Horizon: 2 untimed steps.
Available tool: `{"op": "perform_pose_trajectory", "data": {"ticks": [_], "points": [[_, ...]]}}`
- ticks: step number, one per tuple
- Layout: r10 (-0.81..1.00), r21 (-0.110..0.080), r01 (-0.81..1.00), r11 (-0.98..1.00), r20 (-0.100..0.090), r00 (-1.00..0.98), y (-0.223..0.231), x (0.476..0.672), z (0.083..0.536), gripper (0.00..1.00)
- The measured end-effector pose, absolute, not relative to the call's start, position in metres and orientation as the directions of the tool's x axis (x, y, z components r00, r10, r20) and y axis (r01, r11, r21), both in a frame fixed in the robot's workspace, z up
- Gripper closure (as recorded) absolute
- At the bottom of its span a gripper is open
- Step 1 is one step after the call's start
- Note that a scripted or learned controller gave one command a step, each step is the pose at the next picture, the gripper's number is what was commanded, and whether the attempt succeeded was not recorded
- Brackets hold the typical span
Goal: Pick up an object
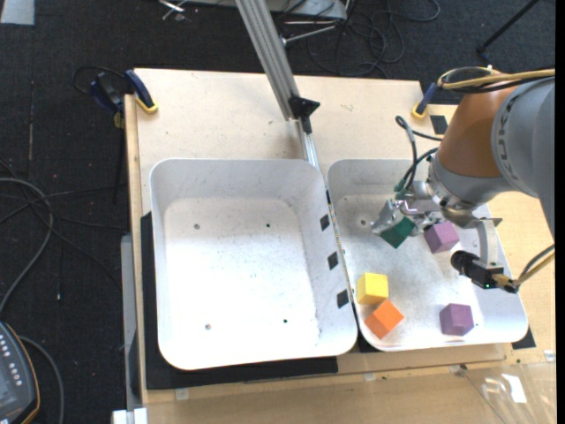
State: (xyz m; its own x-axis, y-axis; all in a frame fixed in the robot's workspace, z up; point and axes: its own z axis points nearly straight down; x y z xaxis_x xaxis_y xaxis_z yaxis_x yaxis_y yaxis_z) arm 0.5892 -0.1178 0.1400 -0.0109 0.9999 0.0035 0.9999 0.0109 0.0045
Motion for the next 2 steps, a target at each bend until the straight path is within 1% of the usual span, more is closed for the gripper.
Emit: {"op": "perform_pose_trajectory", "data": {"ticks": [1, 2], "points": [[1.000, 0.006, 1.000, 0.010, 0.003, -0.010, -0.046, 0.589, 0.199, 1.00], [1.000, 0.000, 1.000, 0.010, 0.003, -0.010, 0.043, 0.598, 0.195, 1.00]]}}
